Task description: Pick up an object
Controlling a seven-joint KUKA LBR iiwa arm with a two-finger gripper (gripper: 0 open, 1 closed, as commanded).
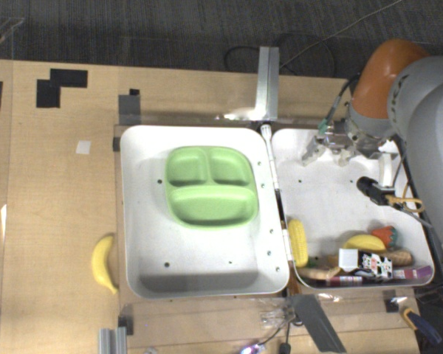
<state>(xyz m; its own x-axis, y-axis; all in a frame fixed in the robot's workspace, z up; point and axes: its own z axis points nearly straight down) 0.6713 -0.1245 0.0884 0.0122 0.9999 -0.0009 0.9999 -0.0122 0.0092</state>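
My gripper [326,155] hangs over the far end of the right bin [332,205], fingers spread open and nothing between them. The loose objects lie along the bin's near edge, well apart from the gripper: a yellow corn cob [298,242] by the left wall, a yellow banana-like piece [365,242], a red fruit [384,235], a small white box [348,259], a black-and-white packet [376,265], a purple marker [402,273] and a brown piece [319,273].
The left bin [144,220] holds a green divided plate [210,185]. A yellow banana [103,262] lies on the wooden bench left of that bin. A metal post [268,87] stands behind the divider between the bins.
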